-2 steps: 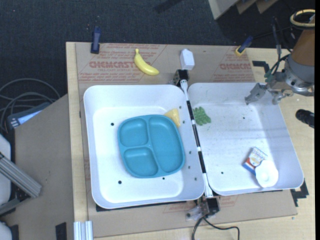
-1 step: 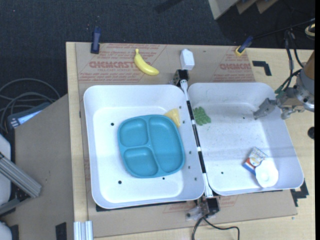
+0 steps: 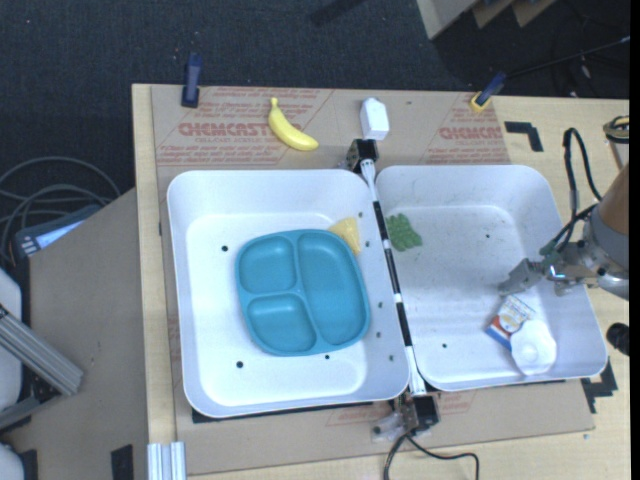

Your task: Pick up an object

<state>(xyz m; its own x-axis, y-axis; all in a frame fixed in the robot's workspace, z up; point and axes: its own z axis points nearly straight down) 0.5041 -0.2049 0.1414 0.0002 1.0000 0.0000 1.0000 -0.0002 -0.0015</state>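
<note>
My gripper (image 3: 546, 274) hangs over the right side of the right bin (image 3: 470, 193), coming in from the right edge. Its fingers (image 3: 519, 276) stand apart, open, with nothing between them. Just below it, a small white bottle with a blue and red label (image 3: 522, 333) lies in the bin's near right corner, apart from the fingers. A small green object (image 3: 403, 232) lies at the far left of the same bin. In the left bin (image 3: 200, 268), a blue divided plate (image 3: 300, 291) lies flat, and a yellow piece (image 3: 346, 232) rests against its far right rim.
A yellow banana (image 3: 291, 128) and a white block (image 3: 374, 118) lie on the bench behind the bins. Blue clamps (image 3: 191, 79) sit at the bench's far corners. Black cables (image 3: 577, 183) loop beside the arm at the right.
</note>
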